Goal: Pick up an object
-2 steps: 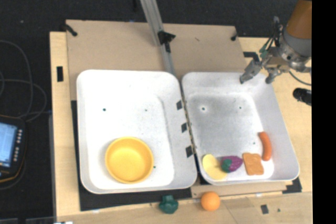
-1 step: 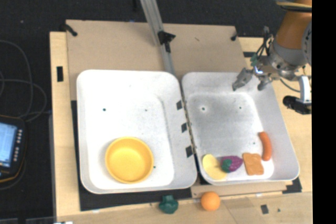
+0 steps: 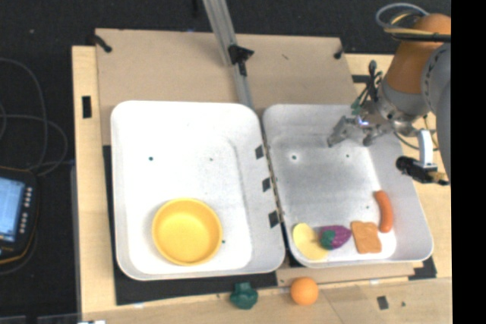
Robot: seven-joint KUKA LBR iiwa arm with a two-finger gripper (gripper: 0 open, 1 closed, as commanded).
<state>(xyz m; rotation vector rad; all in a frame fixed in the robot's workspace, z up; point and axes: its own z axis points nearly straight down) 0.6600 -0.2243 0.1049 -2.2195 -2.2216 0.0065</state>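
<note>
A pale wooden worktop [image 3: 87,163] over dark floor carries two shallow white bins. In the right bin [image 3: 319,171], an orange sausage-shaped toy [image 3: 384,210] lies by the right wall, its long axis running near to far. The end effector [image 3: 355,129] hovers well apart, at the far end; its finger opening cannot be told.

Arm [image 3: 414,61]: cut off by the right edge of the picture; its upper links are out of frame. Gripper [image 3: 351,131], above the right bin's [image 3: 319,163] far end: too small and blurred to judge the fingers. Purple-and-green object [image 3: 332,237], at that bin's near wall: identity indeterminable. Handheld screen [image 3: 14,212], left of the bench: cropped by the left edge.
</note>
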